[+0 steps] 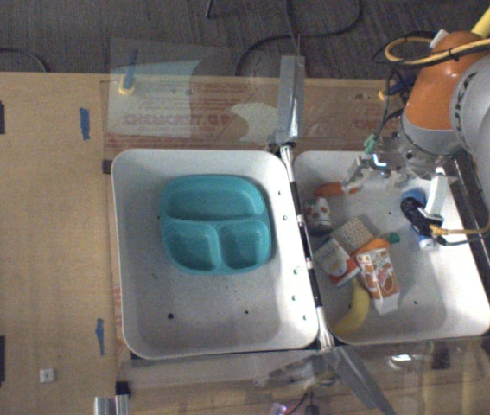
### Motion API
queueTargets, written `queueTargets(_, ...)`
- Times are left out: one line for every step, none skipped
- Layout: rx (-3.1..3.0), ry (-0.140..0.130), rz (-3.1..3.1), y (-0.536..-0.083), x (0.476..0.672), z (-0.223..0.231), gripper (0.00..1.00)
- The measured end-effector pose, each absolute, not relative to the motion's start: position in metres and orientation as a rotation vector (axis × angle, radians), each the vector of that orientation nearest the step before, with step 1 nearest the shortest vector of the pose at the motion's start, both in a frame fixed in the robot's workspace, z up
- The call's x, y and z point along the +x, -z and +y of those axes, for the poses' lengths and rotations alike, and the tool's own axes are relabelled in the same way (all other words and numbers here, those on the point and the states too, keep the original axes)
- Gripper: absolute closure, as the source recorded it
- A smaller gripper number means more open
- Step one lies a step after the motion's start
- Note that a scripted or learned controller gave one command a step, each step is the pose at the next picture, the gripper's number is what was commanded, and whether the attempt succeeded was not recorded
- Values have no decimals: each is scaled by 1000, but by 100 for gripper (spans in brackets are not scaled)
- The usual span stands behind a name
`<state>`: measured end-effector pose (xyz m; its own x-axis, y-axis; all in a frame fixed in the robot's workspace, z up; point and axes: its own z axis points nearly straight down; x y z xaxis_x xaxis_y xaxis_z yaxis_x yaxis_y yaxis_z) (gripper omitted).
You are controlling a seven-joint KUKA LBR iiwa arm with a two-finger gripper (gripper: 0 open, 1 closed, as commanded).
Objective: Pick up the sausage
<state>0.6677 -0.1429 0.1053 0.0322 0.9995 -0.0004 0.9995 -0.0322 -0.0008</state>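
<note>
A short orange-red piece that looks like the sausage (331, 188) lies at the far left of the right bin (461, 318), near the divider. My gripper (371, 171) hangs over the bin's far side, just right of that piece. Its fingers (353, 178) are spread and open, with nothing between them. The left fingertip is close to the sausage's right end, and I cannot tell whether they touch. The grey arm with its orange band (439, 67) reaches in from the upper right.
The right bin also holds a small red-and-white can (318, 214), a tan waffle-like square (353, 232), a flat card (332, 256), an orange juice carton (379, 275), a banana (353, 313) and a blue object (414, 207). A teal divided plate (216, 223) sits in the left bin (141, 318).
</note>
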Motion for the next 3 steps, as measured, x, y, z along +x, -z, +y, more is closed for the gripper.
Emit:
queueTargets(-2281, 6, -2169, -88, 626, -111, 0)
queueTargets(-2290, 8, -2170, -100, 628, -115, 100)
queueTargets(-2290, 8, -2169, -100, 628, -115, 0)
